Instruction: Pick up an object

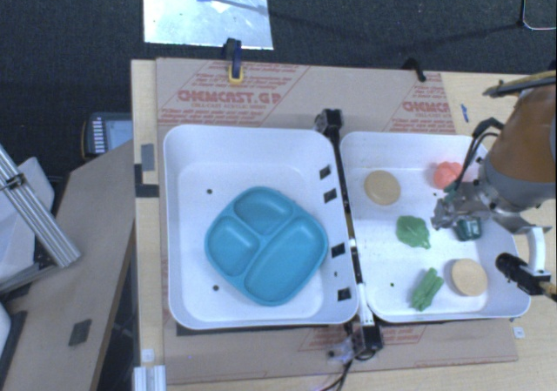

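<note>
The right-hand shallow white bin [374,306] on the cardboard-covered worktop [261,89] carries the loose pieces, and it serves as the landmark here. Inside it lie a pale tan round disc [381,187] near the far-left corner, a pinkish-orange lump [446,173] near the far wall, a leafy green toy piece [413,231] around the middle, a long green bean-like piece [426,288] near the front wall, and a second tan disc [468,277] just right of that. They lie spread apart, which probably leaves room to come down on any one of them.

The gripper [459,217] hangs low over the middle-right of this bin, just right of the leafy green piece and below the pinkish lump. Whether the fingers are apart or together cannot be told; nothing shows between them, so I judge the pick not yet made.

The left white bin [252,315] holds a blue three-compartment plastic plate [265,246], well apart from the arm.
</note>
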You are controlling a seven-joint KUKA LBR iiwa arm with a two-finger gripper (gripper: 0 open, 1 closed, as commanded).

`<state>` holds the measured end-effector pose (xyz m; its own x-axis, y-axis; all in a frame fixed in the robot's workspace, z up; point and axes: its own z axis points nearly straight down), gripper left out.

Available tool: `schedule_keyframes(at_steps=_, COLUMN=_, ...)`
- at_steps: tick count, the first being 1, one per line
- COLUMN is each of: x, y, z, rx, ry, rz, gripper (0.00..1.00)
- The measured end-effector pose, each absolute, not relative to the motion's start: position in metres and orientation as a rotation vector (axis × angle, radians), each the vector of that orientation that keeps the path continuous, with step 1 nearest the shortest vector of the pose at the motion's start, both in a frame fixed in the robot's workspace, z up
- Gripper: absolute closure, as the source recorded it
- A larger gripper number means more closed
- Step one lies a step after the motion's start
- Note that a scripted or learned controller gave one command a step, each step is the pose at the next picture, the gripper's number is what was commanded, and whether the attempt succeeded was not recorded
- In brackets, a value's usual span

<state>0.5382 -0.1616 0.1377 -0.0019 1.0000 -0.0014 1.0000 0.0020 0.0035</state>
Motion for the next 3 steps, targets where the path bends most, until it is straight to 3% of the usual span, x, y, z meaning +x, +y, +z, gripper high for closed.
schedule_keyframes(at_steps=3, x=0.55, y=-0.161, z=0.287, rx=2.211, ry=2.222, rz=0.005, gripper=1.0)
